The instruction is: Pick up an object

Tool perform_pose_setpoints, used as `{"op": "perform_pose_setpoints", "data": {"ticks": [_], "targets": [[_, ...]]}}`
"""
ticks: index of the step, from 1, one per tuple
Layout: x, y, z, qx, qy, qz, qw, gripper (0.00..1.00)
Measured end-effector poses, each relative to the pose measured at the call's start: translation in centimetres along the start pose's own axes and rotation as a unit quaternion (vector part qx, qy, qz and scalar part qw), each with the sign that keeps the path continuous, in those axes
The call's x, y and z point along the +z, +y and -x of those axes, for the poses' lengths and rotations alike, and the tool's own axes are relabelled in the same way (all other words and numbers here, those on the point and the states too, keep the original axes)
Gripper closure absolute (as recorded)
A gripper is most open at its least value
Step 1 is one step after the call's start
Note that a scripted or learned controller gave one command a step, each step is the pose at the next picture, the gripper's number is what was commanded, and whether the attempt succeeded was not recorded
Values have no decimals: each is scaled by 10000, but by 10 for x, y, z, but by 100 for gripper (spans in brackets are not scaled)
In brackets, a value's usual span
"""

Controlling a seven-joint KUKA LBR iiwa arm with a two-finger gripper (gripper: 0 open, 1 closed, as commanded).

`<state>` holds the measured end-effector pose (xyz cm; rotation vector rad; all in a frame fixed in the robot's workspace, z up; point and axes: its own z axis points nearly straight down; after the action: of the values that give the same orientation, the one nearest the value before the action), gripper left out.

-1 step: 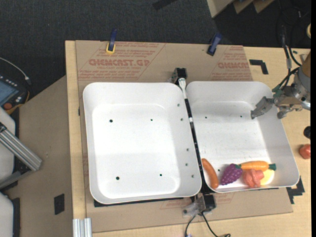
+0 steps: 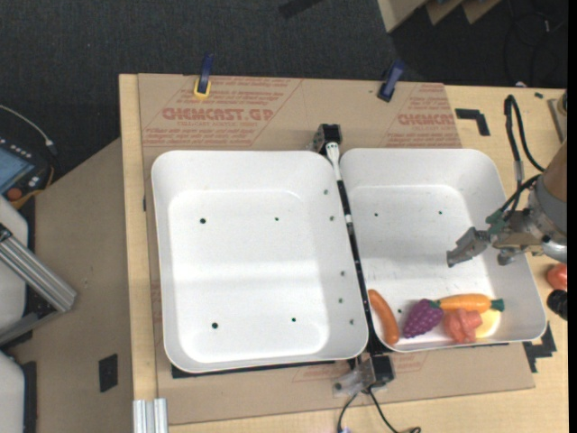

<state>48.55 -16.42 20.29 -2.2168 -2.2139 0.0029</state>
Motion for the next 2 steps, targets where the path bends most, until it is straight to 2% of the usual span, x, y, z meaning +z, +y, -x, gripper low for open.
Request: {"op": "perform_pose_setpoints", "data": {"ticks": [1, 2], "targets": [[74, 6, 63, 21, -19, 3, 10000, 0], [69, 8, 60, -2, -22, 33, 10000, 0]]}}
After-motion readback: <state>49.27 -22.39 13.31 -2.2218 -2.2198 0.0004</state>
